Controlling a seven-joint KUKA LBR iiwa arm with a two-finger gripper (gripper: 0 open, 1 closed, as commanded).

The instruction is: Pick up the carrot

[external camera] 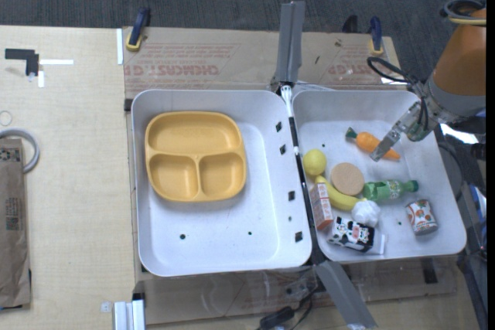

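The carrot (370, 141), orange with a green top at its left end, lies in the upper part of the right bin (448, 243). My gripper (380, 151) comes down at a slant from the right, its thin tip resting at the carrot's right end. From this angle the tip covers part of the carrot, and nothing is lifted off the bin floor.
Below the carrot lie a lemon (314, 162), a tan round disc (347, 178), a banana (343, 199), a green bottle (390, 189), a small can (421, 216), a red packet (322, 205) and a black-and-white carton (352, 235). A yellow divided plate (196, 156) sits in the left bin (224, 243).
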